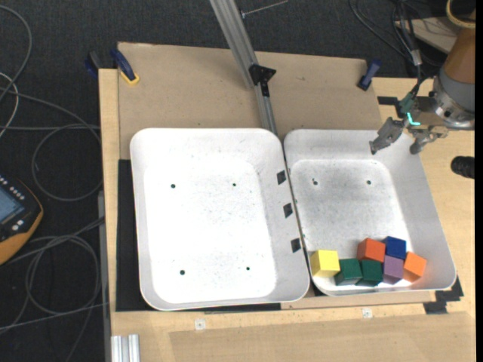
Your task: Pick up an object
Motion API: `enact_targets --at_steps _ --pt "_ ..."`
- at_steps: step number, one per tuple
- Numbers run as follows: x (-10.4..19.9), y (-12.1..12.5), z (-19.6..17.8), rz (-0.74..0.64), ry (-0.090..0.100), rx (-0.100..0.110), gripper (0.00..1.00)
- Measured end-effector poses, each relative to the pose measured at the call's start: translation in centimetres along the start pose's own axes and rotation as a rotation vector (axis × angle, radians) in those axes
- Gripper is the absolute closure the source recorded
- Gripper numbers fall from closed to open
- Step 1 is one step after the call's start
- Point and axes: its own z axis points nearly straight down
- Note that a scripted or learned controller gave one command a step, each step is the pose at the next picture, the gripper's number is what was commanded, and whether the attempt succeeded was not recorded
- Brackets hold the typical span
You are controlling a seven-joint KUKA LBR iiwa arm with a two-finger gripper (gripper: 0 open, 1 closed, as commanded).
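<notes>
In the camera view, the gripper [401, 139] hung over the far right corner of the right bin [423, 194] with its two fingers spread and nothing between them, well apart from the blocks, which were all bunched against that bin's near wall. Counted, they were one yellow block [326, 262], two green blocks [359, 271], two orange blocks [414, 265], one blue block [395, 246] and one purple block [393, 265], while the left bin [151, 202] sat beside it. Because the blocks touched one another and pressed up against the wall, a finger coming down might well have landed on a neighbour or on the rim, shoving the cluster aside or closing on nothing.
</notes>
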Motion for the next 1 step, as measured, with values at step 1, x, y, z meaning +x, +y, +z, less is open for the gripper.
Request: enact_targets --at_steps 1 --pt "0.00 0.09 -0.29 -0.001 -0.002 -0.004 0.00"
